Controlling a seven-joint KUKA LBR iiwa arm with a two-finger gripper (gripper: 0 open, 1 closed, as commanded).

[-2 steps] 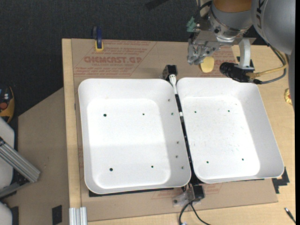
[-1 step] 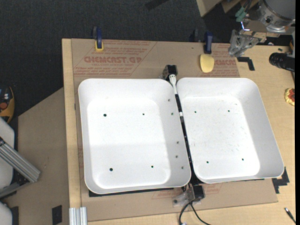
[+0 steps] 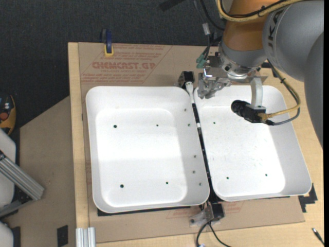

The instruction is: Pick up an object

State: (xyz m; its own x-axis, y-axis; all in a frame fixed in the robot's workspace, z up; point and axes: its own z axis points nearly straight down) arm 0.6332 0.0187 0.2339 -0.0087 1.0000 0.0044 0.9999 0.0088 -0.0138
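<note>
My gripper (image 3: pixel 207 88) hangs low over the far left corner of the right white bin (image 3: pixel 288 153), close to the wall it shares with the left white bin (image 3: pixel 95 138). The grey arm with its orange band (image 3: pixel 247 14) reaches in from the upper right. A black fitting (image 3: pixel 245 110) with a yellowish cable juts from the wrist over the right bin's floor. The floors of both bins are plain white with a few small dark dots.
The bins sit on a brown board (image 3: pixel 128 60) with red lettering. A blue clamp (image 3: pixel 108 39) grips its far edge. A black clip (image 3: pixel 185 78) sits at the far end of the seam between the bins, another fitting (image 3: pixel 212 212) at the near end. An aluminium rail (image 3: pixel 20 179) lies at the left.
</note>
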